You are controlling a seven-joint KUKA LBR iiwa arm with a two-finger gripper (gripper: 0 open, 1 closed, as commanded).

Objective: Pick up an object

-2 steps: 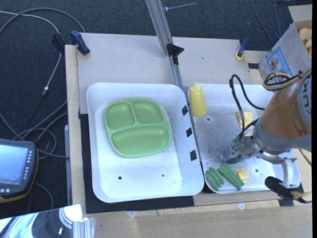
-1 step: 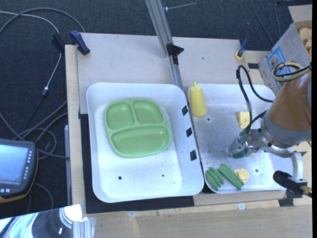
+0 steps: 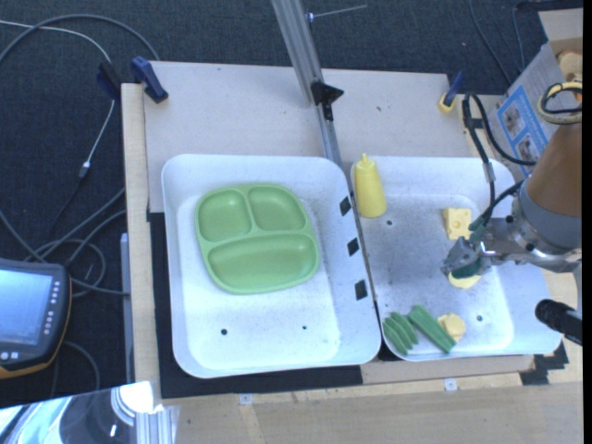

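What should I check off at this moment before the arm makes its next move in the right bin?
1. Gripper is down inside the right bin: ok.
2. A target lies under it, a yellow piece: ok.
3. Piece seated between the fingers: cannot tell.
4. Yellow cheese block lies apart from the gripper: ok.
5. Mustard bottle and green beans are out of the way: ok.
6. Green divided plate sits in the left bin: ok.

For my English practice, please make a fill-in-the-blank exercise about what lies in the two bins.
1. The green divided plate lies in the ____ bin.
2. The mustard bottle is coloured ____.
3. The green pea pods lie near the right bin's ____ edge.

Missing words: left; yellow; front
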